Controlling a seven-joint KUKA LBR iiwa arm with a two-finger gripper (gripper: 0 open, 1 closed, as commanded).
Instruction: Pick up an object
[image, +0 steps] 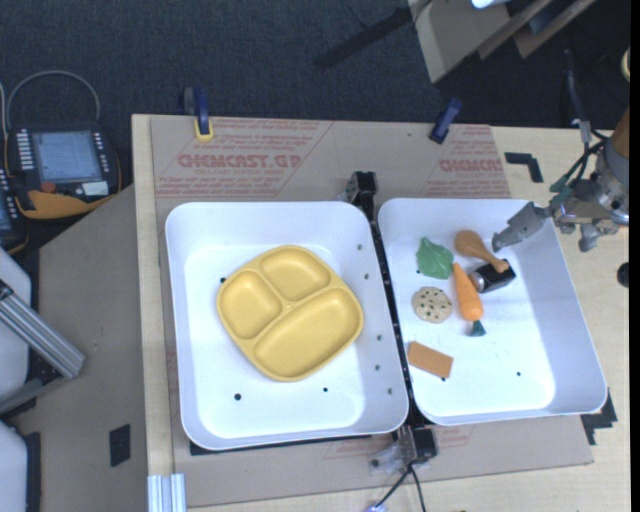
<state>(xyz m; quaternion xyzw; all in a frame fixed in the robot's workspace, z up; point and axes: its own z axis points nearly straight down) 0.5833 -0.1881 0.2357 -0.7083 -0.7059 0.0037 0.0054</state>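
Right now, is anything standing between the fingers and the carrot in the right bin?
Yes. The brown drumstick and a dark object lie between the gripper and the carrot, both close to its upper end.

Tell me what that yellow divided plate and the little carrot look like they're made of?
The yellow plate looks like moulded plastic: one even colour, smooth rounded compartment ridges, a soft sheen. The carrot seems a toy, probably plastic or rubber, uniformly orange and smooth, though it is too small to be sure.

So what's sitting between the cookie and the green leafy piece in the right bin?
Nothing: in the camera view, bare white bin floor separates the cookie from the green leafy piece above it.
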